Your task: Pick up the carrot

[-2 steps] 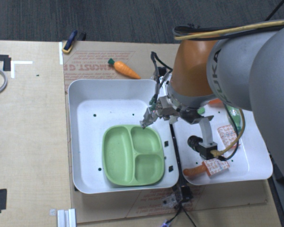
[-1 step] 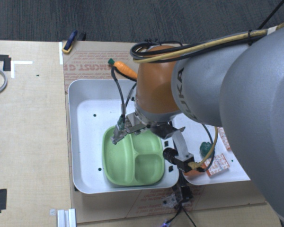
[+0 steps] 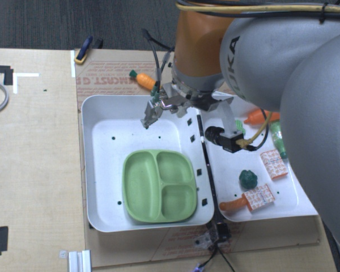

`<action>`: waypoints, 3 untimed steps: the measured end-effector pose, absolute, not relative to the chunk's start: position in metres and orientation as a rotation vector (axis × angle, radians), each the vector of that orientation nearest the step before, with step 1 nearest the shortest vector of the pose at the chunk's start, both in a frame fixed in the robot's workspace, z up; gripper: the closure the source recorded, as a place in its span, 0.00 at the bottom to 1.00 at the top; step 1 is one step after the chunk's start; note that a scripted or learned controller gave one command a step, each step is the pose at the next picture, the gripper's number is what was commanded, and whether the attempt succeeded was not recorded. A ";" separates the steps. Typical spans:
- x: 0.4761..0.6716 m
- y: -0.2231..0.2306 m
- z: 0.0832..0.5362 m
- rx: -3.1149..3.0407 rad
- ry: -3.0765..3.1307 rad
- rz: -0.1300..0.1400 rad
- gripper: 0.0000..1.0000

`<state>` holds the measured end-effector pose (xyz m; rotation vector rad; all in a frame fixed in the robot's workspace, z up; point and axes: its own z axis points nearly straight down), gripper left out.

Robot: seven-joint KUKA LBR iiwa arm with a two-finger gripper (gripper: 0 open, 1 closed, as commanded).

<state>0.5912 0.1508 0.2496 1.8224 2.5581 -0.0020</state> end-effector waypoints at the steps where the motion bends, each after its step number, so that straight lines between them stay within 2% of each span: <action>1: 0.556 0.213 0.189 1.302 2.861 -0.004 0.00; 2: 0.654 0.206 0.240 1.109 2.936 0.001 0.00; 3: 0.650 0.222 0.265 1.810 2.565 0.000 0.00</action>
